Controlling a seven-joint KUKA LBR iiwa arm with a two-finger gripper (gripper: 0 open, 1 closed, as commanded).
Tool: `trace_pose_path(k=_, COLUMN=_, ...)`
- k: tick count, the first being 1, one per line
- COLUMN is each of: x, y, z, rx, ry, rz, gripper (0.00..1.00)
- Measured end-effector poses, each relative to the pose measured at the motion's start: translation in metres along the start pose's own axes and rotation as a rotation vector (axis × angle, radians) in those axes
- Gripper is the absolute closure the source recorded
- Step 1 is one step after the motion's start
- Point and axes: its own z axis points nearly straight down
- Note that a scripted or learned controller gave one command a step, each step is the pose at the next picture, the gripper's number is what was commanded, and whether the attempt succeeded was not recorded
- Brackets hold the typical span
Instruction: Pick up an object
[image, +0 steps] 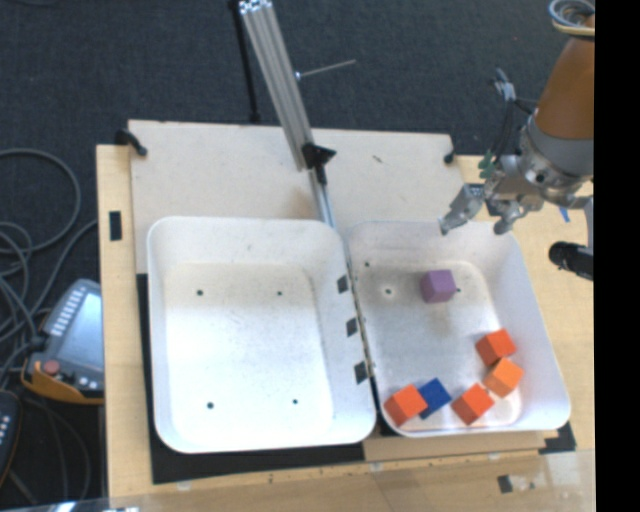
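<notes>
**Six blocks in the right bin**

A purple cube (437, 285) is sitting alone near the middle. Four orange blocks (495, 346) (504, 377) (472, 403) (406, 404) and a blue cube (434, 396) are clustering along the near corner, some apparently touching, though the contact is hard to judge.

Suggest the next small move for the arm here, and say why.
Probably bring the claw down and toward the left onto the purple cube. The claw hangs over the far rim of the right white bin, holding nothing. That cube sits alone nearby, while the orange cubes and blue cube crowd the near corner.
</notes>
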Motion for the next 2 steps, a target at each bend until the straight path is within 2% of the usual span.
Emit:
trace_pose_path(k=1, x=-0.048, y=0.030, z=0.149, rx=0.006, ry=0.001, rz=0.007, gripper=0.00)
trace_pose_path(k=2, x=-0.048, y=0.032, z=0.131, rx=-0.005, ry=-0.003, rz=0.003, gripper=1.00)
